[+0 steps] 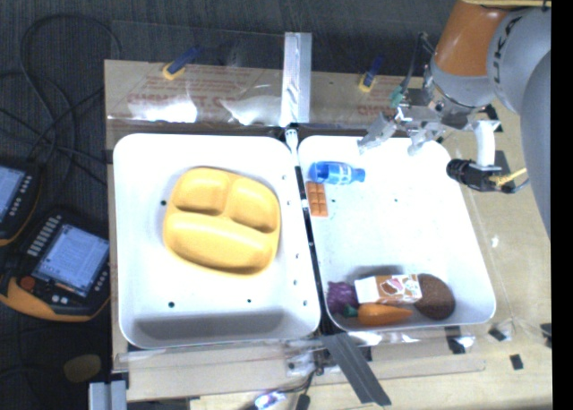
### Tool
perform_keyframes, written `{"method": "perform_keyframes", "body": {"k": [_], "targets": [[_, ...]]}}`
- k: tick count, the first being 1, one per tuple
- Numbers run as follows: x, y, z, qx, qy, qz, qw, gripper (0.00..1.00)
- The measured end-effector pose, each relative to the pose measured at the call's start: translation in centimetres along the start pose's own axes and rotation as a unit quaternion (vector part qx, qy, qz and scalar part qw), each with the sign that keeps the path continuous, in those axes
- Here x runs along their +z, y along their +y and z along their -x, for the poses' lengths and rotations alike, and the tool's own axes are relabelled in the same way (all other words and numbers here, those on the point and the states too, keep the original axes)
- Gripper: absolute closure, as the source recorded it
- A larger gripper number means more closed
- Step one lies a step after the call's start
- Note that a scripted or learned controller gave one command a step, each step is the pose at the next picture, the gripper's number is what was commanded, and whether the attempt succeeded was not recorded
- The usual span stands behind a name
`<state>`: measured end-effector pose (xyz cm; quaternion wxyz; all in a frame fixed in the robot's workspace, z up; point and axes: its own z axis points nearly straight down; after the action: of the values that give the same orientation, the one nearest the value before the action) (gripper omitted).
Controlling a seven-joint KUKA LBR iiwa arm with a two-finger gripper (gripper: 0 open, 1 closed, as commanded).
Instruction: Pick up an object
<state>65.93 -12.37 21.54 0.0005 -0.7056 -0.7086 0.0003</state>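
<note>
We see the arm (488,32) come in from the upper right, its orange band sitting high above the wrist and the grey body running off the right edge. The wrist points down and toward the left, so the gripper (398,135) hangs over the far edge of the right bin (466,220), near its back rim. Its two fingers (374,134) are spread apart with nothing between them, and they stand above the bin floor rather than on any item.

In the right bin, a blue bottle (336,173) lies on its side close to the back left corner, just below and to the left of the gripper. An orange packet (317,199) lies beside it against the divider wall. At the near end of the same bin we find a cluster: a purple item (340,296), an orange carrot-like piece (385,315), a white printed package (389,288) and a dark brown rounded object (437,296), all touching or overlapping one another, well apart from the gripper.

The left bin (134,220) holds a yellow compartment tray (222,218) lying upside down near its middle.
</note>
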Motion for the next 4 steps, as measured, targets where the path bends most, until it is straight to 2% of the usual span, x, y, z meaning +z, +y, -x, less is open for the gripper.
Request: {"method": "perform_keyframes", "body": {"k": [1, 2, 3, 4], "targets": [[11.5, 0.9, 0.0, -0.038, -0.001, 0.000, 0.9993, 0.00], [8.0, -0.5, 0.7, -0.066, -0.002, 0.000, 0.9978, 0.00], [4.0, 0.9, 7.7, -0.105, -0.002, 0.001, 0.9945, 0.00], [11.7, 0.9, 7.0, -0.215, -0.001, -0.001, 0.9765, 0.00]]}}
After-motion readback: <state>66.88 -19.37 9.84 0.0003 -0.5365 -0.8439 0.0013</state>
